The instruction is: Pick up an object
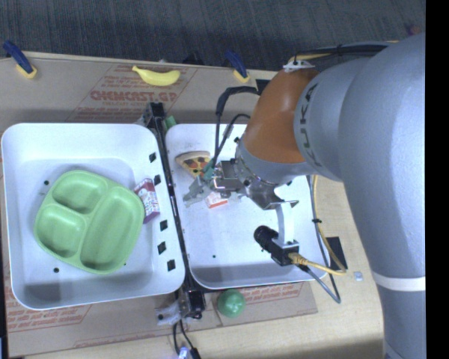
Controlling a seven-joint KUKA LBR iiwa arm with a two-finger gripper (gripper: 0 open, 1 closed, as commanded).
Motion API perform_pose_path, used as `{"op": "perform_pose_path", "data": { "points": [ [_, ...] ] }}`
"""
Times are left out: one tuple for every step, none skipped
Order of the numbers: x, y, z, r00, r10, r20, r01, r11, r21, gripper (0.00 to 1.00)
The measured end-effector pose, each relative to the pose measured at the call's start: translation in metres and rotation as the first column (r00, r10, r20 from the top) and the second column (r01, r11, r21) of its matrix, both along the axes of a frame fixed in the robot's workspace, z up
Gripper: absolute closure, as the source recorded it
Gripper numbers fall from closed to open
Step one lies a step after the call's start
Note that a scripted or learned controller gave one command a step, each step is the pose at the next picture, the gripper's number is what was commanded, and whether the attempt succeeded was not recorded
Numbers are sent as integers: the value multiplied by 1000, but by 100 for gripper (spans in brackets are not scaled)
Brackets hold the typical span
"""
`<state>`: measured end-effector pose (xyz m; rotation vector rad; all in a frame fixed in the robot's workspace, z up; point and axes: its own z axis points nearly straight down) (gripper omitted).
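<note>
In the right bin [232,264], my gripper [206,185] hangs low over the upper left part of the floor. A toy pizza slice [193,160] lies just above and left of it. A small red and white item [218,202] lies right beside the gripper's lower edge; whether they touch I cannot tell. The grey arm with its orange band [280,122] covers the bin's upper right. In the left bin [30,155] sits a green divided plate [88,219], with a maroon and white packet [147,199] at its right side.
A yellow banana [157,74] lies on the cardboard behind the bins. A green ball [230,303] rests in front of the right bin. A black divider rail [168,200] runs between the bins. A black camera mount with a yellow cable [278,247] hangs over the right bin's floor.
</note>
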<state>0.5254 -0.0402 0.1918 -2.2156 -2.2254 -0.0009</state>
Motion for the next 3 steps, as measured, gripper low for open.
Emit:
{"op": "perform_pose_path", "data": {
  "points": [
    [-50,49,-1,1000,4,-3,-4,1000,-1,0],
    [-11,2,0,1000,0,0,0,1000,-1,0],
    [103,-42,0,1000,1,1,-1,1000,-2,0]
  ]
}}
